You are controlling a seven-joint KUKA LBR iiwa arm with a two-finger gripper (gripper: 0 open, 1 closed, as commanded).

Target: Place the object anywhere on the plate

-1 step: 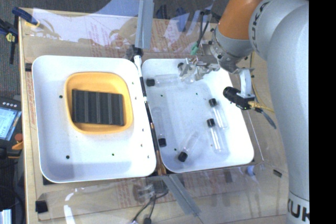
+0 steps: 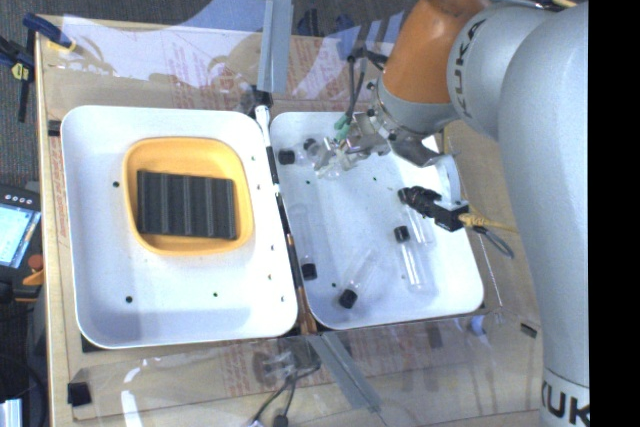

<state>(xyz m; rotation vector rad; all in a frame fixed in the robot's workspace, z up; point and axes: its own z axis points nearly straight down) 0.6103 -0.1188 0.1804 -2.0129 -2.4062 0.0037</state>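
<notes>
Hovering: gripper [image 2: 340,143] low at right bin [image 2: 455,290] far edge; jaw state — cannot tell. Risk: clear tubes [image 2: 412,260] slip, never reach yellow plate [image 2: 188,153].

"KUKA" lettering, partly cut off, stands on the grey arm [image 2: 530,65].

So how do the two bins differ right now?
The left bin holds a yellow plate with a dark ridged insert; the right bin holds small scattered items, including clear tubes. The gripper reaches into the right bin, not the left bin. Both are shallow, white and rounded-cornered.
</notes>
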